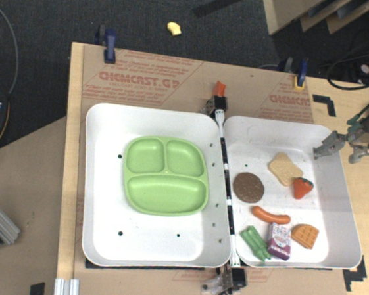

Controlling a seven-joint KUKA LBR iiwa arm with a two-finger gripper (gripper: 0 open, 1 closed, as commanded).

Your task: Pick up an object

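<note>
Strawberry (304, 187) (bin-bound) below gripper (343, 147)

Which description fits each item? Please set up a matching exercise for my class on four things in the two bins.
Column 1:
1. divided plate
2. brown patty
3. sausage
4. waffle

Column 2:
A. orange-red, lying between the patty and the waffle
B. golden, near the right bin's right wall
C. green, in the left bin
D. round, by the divider between the bins

Pairs: 1-C, 2-D, 3-A, 4-B
</note>
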